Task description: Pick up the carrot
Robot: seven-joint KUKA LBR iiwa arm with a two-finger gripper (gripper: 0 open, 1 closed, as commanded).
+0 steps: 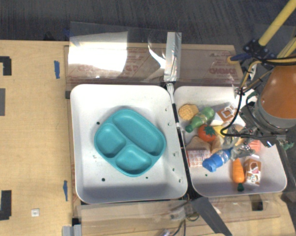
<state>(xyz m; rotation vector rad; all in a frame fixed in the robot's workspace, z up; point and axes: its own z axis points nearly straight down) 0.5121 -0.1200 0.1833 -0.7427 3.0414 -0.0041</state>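
here the gripper (242, 146) hangs low over the right bin (275, 181), among the clutter near its middle; how its jaws stand cannot be told, and nothing can be made out in its grasp. just below it lies the carrot (237, 171), near the bin's front wall, its long axis running roughly front to back, green tip toward the front edge. a small printed packet (253, 172) sits touching its right side, and a blue bottle (216, 160) lies just to its left. the left bin (89, 102) holds a teal divided tray (130, 141).
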